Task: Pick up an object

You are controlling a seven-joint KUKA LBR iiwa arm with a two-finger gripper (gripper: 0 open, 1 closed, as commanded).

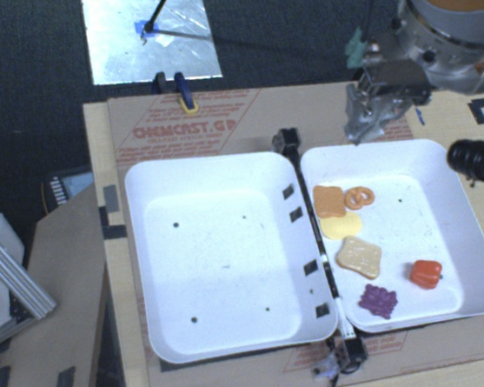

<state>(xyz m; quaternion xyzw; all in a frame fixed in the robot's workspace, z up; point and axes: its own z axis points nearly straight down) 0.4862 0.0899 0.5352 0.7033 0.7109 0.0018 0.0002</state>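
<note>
From where I'm standing, the pincer (pixel 365 125) is hanging above the far rim of the right bin (pixel 464 205), and I cannot tell how it is set; nothing is sitting in its grasp that I can make out. All the candidates are lying in that same bin: an orange slab (pixel 330 201) near the divider side, a small pretzel ring (pixel 359 197) touching it, a yellow piece (pixel 342 225) just beneath, a toast slice (pixel 359 257) below that, a purple grape cluster (pixel 379 300) toward the near rim, and a red pepper (pixel 425 273) standing apart.

The trouble I'm expecting: the slab, ring and yellow piece are crowding together, so a descent there is likely catching two things or nudging them aside. The flat pieces are hugging the bin floor, offering little to pinch. The pepper is looking like the safer pick. The left bin (pixel 156 242) is not mattering here.
</note>
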